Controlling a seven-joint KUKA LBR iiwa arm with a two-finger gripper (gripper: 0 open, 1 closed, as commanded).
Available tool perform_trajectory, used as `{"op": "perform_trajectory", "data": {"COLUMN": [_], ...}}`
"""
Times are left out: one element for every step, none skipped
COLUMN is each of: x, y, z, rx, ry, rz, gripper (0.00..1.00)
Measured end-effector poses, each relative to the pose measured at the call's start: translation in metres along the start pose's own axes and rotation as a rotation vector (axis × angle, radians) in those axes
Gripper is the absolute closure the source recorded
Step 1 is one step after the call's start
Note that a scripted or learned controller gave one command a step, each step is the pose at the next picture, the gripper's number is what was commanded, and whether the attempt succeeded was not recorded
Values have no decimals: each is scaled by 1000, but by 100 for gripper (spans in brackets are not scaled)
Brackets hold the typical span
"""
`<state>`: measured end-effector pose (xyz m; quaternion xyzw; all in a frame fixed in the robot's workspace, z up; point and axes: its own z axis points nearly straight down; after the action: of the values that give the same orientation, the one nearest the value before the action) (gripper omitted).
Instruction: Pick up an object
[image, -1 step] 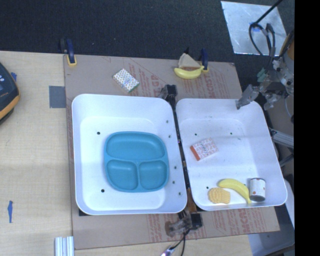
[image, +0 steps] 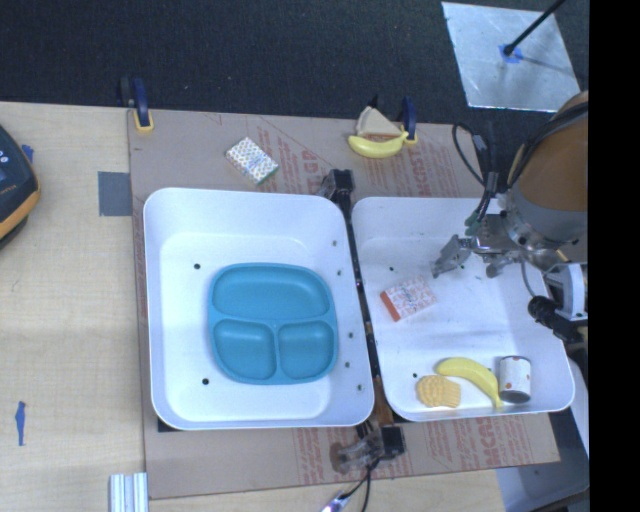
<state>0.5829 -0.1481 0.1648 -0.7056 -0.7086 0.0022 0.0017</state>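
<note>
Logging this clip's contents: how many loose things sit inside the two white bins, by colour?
Blue: 1, the divided plate in the left bin.
Yellow: 2, the banana and the cracker in the right bin.
White and red: 1, the packet.
Silver: 1, the can.
Total: 5.

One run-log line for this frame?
gripper: over right bin, nothing between fingers | packet, banana, cracker, can: in right bin | blue tray: left bin
</note>
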Motion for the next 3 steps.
{"op": "perform_trajectory", "data": {"x": [46, 53, 51], "y": [7, -7, -6], "z": [52, 68, 57], "rx": [-1, -17, -18], "ry": [0, -5, -8], "rz": [-2, 1, -1], "gripper": [0, 0, 100]}}
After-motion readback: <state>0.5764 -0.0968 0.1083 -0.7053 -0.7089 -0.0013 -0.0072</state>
